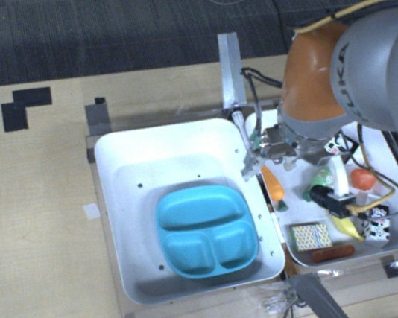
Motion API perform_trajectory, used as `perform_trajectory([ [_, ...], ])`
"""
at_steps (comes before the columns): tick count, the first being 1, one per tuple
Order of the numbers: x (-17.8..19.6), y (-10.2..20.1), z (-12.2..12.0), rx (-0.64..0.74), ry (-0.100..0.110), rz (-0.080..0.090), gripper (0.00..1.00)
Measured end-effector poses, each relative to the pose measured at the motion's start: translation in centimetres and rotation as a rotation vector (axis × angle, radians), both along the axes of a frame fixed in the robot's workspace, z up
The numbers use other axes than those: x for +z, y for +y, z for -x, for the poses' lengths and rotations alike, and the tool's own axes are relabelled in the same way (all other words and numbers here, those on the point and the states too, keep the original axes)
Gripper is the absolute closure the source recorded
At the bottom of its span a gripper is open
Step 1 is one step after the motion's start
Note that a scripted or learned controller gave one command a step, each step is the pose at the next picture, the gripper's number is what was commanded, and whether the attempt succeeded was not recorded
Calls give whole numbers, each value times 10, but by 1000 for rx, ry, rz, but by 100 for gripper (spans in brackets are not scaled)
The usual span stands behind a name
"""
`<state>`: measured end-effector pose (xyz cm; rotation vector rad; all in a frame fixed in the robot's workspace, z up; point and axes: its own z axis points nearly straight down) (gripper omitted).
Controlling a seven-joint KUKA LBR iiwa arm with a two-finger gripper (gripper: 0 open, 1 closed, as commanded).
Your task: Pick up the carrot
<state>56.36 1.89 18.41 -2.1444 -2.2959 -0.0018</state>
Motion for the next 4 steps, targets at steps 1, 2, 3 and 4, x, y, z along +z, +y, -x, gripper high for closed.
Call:
perform_trajectory([
  [1,0,-20,18,-367,1,0,0],
  [2,126,-31,58,-464,-5,-1,0],
  [3,67,28,25,-558,0,1,0],
  [4,0,2,31,-699,1,0,0],
])
